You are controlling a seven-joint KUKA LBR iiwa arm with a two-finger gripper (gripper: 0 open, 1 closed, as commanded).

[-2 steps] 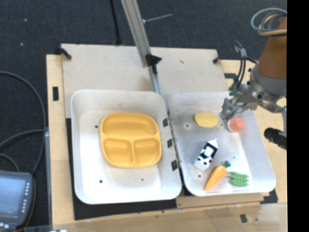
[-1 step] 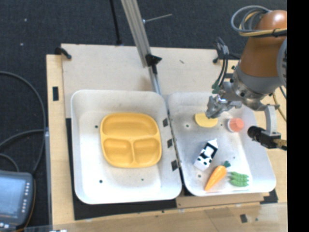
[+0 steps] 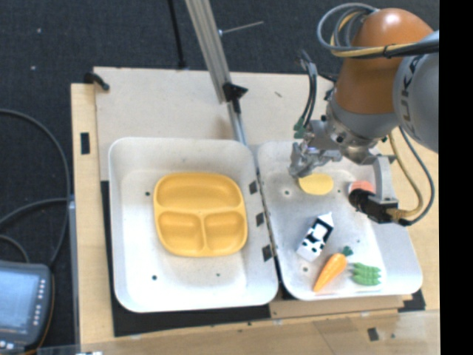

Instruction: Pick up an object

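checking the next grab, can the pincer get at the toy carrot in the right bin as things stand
Probably yes. The carrot lies uncovered near the right bin's front edge, with the black-and-white block and green toy beside it but not over it. The pincer hovers above the yellow disc.

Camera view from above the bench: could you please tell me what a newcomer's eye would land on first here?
Most likely the yellow divided tray, lying alone in the left bin. Next comes the arm's big orange band at upper right, with the gripper low over a flat yellow piece at the top of the right bin. Nearer the front lie a black-and-white block, an orange carrot and a green toy.
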